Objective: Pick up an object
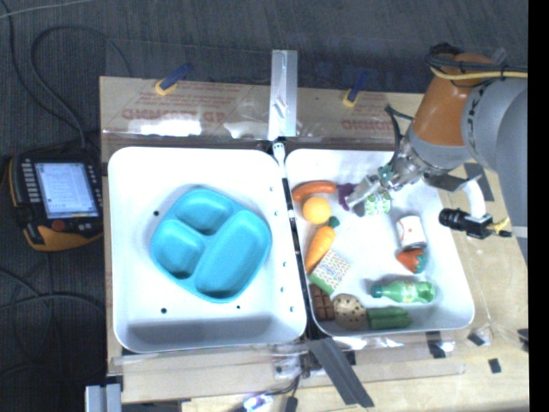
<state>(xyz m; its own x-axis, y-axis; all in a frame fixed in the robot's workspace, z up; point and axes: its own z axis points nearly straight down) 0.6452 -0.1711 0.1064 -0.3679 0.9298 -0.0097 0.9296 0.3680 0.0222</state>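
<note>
The gripper (pixel 375 194) hangs low over the upper part of the right bin (pixel 446 256), reached in from the right on the grey arm (pixel 497 136) with its orange band (pixel 442 114). Whether it is released or clenched cannot be told from here; its tip is a small blur beside a purple item (pixel 350 196) whose contact with it cannot be judged.

Objects available for picking all lie in the right bin. Just left of the gripper: an orange-red sausage-shaped item (pixel 314 190) and a yellow lemon (pixel 316 209) touching it below. Beneath these a carrot (pixel 319 245) lies tilted, with a checked packet (pixel 331 270) at its lower end. To the right, a small white can with a red label (pixel 411 230) stands above a red-orange item (pixel 413 259). Along the near wall: a green bottle (pixel 403 292) on its side, a cookie (pixel 346 307), and a dark green block (pixel 389 318).

The left bin (pixel 137 316) holds a blue divided tray (pixel 211 243), well apart from the gripper.
</note>
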